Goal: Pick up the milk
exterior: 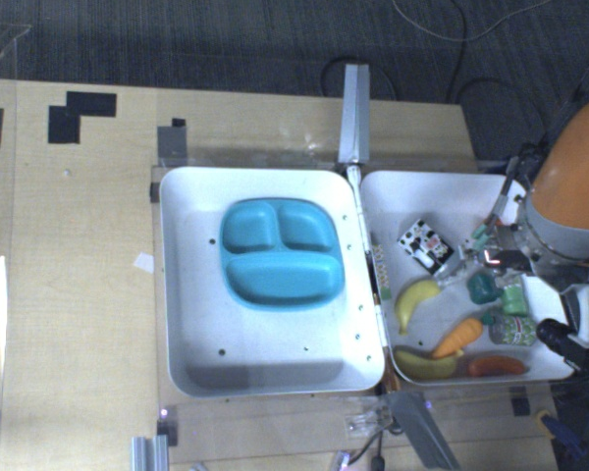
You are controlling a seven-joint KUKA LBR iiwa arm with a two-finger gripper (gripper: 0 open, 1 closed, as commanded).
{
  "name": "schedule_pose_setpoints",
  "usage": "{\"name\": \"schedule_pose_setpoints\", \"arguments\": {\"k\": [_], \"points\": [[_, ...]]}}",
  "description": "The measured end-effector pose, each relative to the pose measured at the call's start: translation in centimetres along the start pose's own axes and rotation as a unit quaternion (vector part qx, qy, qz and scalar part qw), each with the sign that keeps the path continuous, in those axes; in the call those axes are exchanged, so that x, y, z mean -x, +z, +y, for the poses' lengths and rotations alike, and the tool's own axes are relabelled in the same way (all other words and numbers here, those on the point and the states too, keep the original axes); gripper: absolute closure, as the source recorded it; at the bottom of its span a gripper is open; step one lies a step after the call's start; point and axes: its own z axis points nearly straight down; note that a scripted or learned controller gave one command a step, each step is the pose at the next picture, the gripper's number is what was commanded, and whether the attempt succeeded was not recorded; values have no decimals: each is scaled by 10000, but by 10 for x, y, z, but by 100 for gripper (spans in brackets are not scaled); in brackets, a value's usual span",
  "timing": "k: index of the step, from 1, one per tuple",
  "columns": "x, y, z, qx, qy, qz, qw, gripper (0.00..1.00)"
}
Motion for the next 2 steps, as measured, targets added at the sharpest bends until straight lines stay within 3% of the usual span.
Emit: {"name": "schedule_pose_setpoints", "arguments": {"k": [1, 2], "points": [[-18, 55, 69, -1, -128, 0, 9999, 0], [27, 148, 79, 50, -591, -6, 9982, 0]]}}
